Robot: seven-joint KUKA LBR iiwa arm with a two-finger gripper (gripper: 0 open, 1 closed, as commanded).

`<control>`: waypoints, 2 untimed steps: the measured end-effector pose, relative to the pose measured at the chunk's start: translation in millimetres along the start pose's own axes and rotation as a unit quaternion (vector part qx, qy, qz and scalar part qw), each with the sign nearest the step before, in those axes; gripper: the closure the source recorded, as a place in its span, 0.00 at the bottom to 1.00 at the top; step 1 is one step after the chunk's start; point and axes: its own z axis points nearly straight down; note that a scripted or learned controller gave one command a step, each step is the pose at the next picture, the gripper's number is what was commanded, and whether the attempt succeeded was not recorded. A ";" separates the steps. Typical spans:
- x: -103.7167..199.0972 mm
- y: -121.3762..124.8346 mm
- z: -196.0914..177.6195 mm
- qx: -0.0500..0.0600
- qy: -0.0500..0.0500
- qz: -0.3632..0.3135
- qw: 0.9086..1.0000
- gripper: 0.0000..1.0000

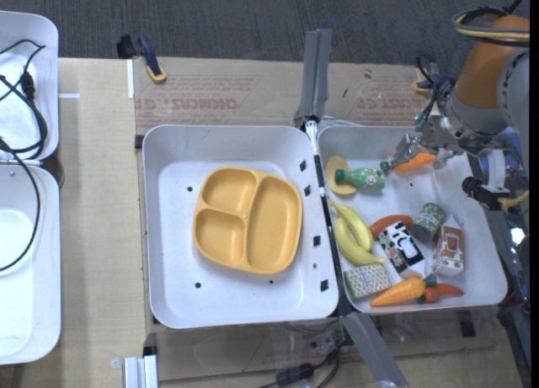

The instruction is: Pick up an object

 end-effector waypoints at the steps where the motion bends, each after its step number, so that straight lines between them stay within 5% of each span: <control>1: 12.6 4.3 11.8 -0.006 0.000 -0.009 1.000 0.00; 2: 13.0 1.1 4.9 0.002 0.002 -0.010 1.000 1.00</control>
